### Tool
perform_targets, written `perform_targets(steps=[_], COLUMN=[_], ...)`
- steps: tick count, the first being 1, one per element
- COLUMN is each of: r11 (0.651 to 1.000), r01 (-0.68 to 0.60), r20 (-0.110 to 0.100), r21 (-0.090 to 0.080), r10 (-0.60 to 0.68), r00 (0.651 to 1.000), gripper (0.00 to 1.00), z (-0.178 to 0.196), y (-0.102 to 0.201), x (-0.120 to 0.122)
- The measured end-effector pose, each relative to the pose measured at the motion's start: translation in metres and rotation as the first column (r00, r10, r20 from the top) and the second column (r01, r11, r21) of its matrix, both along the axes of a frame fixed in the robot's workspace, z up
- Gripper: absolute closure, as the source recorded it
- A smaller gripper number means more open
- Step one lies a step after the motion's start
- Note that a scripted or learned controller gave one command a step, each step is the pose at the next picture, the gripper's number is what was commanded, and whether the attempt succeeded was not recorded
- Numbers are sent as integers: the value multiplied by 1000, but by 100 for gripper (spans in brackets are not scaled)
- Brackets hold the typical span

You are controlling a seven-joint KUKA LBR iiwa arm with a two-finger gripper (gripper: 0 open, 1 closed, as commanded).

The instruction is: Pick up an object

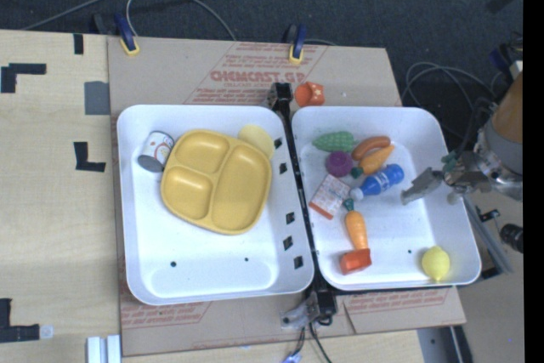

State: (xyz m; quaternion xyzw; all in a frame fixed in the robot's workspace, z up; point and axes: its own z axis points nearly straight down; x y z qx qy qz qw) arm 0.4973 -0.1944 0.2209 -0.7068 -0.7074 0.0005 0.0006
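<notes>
The right bin [425, 125] holds several toys: a green vegetable [333, 141], a purple fruit [339, 163], a hot dog [373, 150], a blue bottle [381, 180], a white and red packet [327, 198], a carrot [356, 229], a red block [355, 262] and a yellow lemon [436, 263]. My gripper [433, 177] hangs over the right side of this bin, right of the blue bottle and above the lemon. Its fingers stand open with nothing between them.
The left bin [136, 225] carries a yellow divided plate [217, 180], a small can [155, 151] and a yellow ball [256, 138] behind the plate. An orange toy [309, 93] lies on the cardboard behind the bins. Cables run at the back and right.
</notes>
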Motion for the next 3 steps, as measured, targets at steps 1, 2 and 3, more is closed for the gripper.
perform_targets(steps=[1,2,3], r11=[1000,1000,1000], r01=[-1,1,1], r20=[-2,2,5], r21=[2,-1,-1], r10=[1,-1,-1], r00=[1000,1000,1000], gripper=[0,0,100], z=[-94,-135,-124], y=[52,97,97], x=[-3,0,1])
